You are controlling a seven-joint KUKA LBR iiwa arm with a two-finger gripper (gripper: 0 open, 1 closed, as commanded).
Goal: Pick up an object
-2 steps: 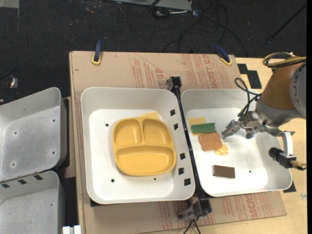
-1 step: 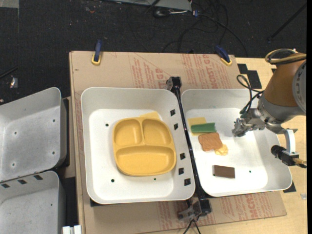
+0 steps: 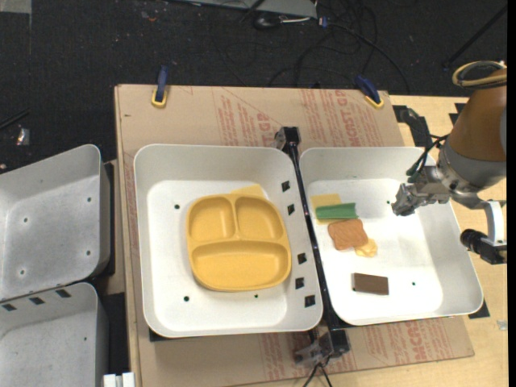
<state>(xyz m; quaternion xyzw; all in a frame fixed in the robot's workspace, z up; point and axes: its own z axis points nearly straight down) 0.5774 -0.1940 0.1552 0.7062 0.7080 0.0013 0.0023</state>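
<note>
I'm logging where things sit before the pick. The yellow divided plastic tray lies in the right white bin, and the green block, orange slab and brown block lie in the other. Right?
Not quite. The camera view shows the yellow divided plastic tray in the left white bin; the green block, orange slab and brown block lie in the right white bin.

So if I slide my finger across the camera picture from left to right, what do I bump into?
Yellow tray in the left bin → green block → brown block → gripper over the right bin.
</note>
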